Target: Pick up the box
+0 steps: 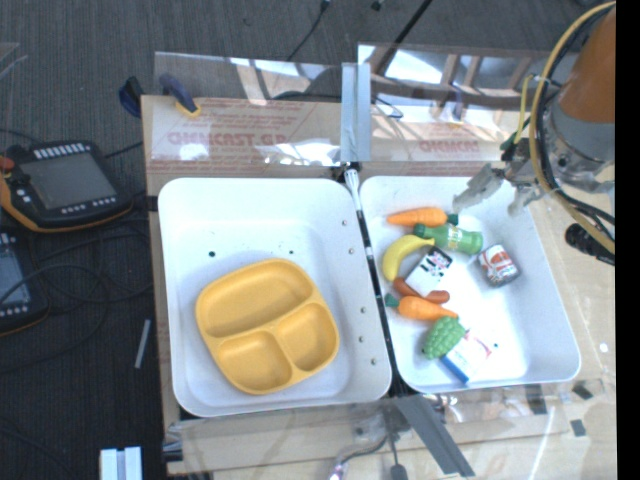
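In the right bin (545, 298), a small white box with black and red print (432, 271) lies near the middle, beside a banana (398, 255). A second flat white box with a blue edge (470, 356) rests near the front wall. My gripper (498, 196) hangs over the bin's far right part, above and to the right of the printed box. Its two fingers are spread apart, open, with nothing between them. A red and white can (497, 265) sits just below the gripper.
Around the printed box lie a carrot (418, 216), a green bottle (452, 237), a second carrot (425, 308) and a green bumpy toy (442, 336). The left bin (200, 218) holds a yellow divided plate (265, 324). A pendant (62, 180) lies off the bench, left.
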You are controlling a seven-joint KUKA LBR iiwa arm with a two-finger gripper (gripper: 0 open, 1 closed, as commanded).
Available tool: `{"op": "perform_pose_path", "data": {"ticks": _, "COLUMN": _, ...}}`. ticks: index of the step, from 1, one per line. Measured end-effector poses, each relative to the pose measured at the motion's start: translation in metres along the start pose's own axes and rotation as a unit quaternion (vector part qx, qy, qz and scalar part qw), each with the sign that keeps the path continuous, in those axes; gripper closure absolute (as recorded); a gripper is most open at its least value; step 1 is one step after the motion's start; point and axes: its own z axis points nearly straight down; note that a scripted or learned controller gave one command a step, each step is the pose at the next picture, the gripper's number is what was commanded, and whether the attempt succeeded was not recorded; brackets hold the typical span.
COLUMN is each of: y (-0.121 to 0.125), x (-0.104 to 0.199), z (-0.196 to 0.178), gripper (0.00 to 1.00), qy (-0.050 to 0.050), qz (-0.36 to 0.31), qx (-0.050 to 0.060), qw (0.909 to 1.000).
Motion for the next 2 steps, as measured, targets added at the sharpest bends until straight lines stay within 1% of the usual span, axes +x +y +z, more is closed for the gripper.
{"op": "perform_pose_path", "data": {"ticks": 1, "y": -0.006, "x": 0.044, "z": 0.143, "gripper": 0.0, "qy": -0.001, "qz": 0.09, "qx": -0.002, "qw": 0.9959}}
{"op": "perform_pose_path", "data": {"ticks": 2, "y": -0.015, "x": 0.046, "z": 0.174, "gripper": 0.0, "qy": -0.002, "qz": 0.058, "qx": -0.014, "qw": 0.9982}}
